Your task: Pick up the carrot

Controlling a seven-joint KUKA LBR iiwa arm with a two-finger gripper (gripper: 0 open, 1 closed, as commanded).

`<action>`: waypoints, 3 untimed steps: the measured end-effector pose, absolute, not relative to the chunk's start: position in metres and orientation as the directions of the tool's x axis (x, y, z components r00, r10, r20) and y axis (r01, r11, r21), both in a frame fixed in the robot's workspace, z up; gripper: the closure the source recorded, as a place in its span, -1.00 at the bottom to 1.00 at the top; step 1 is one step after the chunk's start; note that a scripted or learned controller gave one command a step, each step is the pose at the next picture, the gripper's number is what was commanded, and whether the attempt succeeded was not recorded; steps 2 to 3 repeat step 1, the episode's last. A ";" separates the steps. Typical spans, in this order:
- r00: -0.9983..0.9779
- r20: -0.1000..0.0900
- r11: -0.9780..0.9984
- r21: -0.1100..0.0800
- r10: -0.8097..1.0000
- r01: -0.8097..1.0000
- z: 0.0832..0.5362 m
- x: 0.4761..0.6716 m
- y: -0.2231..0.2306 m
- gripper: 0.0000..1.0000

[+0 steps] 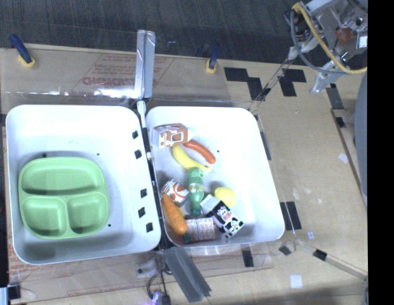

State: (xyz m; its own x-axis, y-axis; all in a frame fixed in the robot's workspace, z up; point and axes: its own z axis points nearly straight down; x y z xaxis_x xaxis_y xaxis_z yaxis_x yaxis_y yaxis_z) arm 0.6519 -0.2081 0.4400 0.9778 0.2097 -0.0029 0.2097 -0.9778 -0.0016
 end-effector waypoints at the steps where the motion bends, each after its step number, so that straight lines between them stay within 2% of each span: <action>1: 0.978 -0.003 -0.978 -0.002 0.210 0.210 0.440 0.652 -0.208 -1.00; 3: 0.978 -0.003 -0.978 -0.002 0.210 0.210 0.440 0.652 -0.208 -1.00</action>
